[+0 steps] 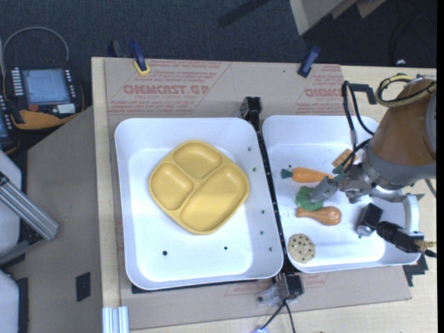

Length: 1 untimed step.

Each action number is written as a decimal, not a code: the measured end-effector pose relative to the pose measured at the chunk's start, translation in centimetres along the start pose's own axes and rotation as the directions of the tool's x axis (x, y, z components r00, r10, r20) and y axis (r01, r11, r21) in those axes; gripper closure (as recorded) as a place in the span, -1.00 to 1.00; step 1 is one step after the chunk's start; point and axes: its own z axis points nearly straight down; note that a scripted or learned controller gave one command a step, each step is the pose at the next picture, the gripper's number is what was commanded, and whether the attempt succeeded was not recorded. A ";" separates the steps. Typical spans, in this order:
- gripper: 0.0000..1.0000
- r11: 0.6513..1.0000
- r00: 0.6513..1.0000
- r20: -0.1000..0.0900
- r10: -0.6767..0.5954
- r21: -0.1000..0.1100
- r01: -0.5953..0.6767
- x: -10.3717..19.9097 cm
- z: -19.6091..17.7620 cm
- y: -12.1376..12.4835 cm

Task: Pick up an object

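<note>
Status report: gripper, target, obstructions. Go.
Gripper down in right bin, at the green toy; grip unconfirmed. Carrot just above, drumstick just below, crowding it. Cookie apart.

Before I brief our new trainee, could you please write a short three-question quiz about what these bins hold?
1. True or false: the yellow divided plate lies in the left bin.
2. Which item in the right bin lies nearest the camera view's bottom edge: A) carrot, B) cookie, C) drumstick?
3. What colour is the item at the gripper?

Key: 1 true; 2 B; 3 green.
</note>
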 end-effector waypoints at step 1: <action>1.00 1.000 1.000 0.003 0.000 -0.007 0.000 -0.1 -1.3 0.1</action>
